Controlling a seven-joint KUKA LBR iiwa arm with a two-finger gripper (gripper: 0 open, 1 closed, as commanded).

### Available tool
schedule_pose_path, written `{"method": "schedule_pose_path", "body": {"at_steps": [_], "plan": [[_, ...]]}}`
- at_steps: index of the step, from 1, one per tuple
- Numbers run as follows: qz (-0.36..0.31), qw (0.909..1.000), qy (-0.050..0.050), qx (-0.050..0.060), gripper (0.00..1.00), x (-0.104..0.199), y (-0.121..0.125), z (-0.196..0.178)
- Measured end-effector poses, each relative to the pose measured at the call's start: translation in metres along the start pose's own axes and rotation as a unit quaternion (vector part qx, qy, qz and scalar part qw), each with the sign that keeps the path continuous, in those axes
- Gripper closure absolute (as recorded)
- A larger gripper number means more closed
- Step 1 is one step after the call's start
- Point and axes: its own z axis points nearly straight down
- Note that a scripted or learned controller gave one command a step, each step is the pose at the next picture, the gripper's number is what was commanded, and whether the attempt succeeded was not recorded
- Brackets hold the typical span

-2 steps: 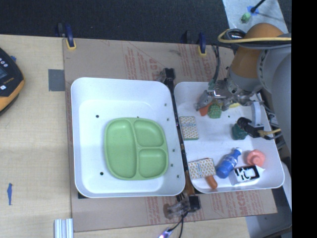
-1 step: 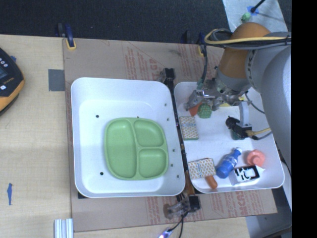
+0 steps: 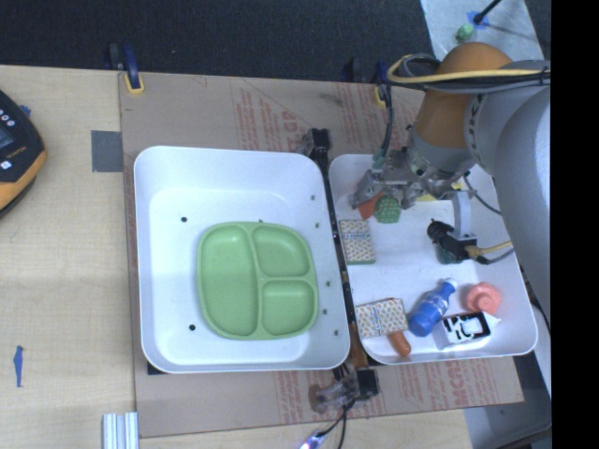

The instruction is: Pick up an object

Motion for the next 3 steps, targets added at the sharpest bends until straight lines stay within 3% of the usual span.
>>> {"method": "schedule_pose_path", "body": {"at_steps": [1, 2, 3], "plan": [[0.001, 1.0000, 0.000, -0.001, 0.00, -0.069, 0.000, -0.026], [0.001, 1.0000, 0.000, 0.000, 0.00, -0.116, -0.069, -0.024], [0.000, 1.0000, 0.000, 0.000, 0.00, -0.108, -0.089, 0.001]]}}
